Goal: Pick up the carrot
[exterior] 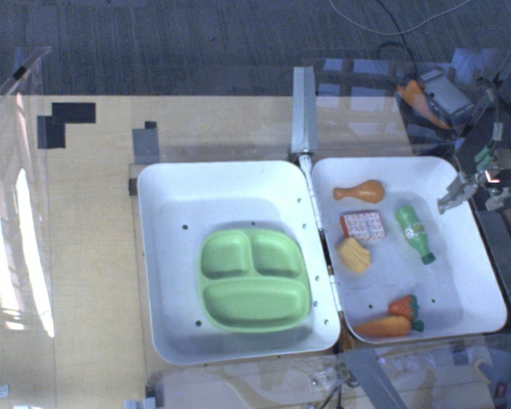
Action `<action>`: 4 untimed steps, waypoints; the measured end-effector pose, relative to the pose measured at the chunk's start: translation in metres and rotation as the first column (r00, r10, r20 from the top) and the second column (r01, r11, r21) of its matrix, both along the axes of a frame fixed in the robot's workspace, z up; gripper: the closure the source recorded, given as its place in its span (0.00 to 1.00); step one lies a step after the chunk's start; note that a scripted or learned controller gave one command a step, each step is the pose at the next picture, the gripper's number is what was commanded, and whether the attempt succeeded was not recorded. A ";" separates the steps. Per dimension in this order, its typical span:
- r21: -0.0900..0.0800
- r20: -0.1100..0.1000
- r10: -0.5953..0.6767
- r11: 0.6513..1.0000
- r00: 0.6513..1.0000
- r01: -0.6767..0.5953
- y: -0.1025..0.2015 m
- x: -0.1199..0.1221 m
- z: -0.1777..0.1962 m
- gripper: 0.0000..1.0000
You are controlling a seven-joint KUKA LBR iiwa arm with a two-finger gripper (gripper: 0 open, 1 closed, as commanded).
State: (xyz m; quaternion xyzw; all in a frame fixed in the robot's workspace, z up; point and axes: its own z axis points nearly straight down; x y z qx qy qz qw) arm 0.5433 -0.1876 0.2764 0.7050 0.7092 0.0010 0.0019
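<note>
The carrot [383, 327] is orange with a green stub at its right end. It lies on its side against the front wall of the right bin [491, 294]. The gripper [454, 199] reaches in over the right bin's right rim, near the far corner. It is well apart from the carrot, up and to the right of it, and nothing shows in its grasp.
The right bin also holds a toy drumstick [360, 191], a red-and-white waffle block [363, 226], a yellow corn piece [355, 255], a green bottle [414, 233] and a small red pepper [403, 306] just above the carrot. A green divided plate [254, 279] sits in the left bin [168, 247].
</note>
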 end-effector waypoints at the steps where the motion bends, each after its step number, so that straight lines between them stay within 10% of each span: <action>1: 0.002 -0.002 -0.222 0.975 0.975 0.222 0.029 -0.034 -0.136 0.00; 2: -0.003 0.006 0.253 0.967 0.967 -0.253 0.050 0.015 -0.187 0.00; 3: -0.004 0.015 0.254 0.967 0.967 -0.254 0.052 0.018 -0.174 1.00; 4: 0.000 0.003 0.144 0.990 0.990 -0.144 0.111 0.023 -0.090 1.00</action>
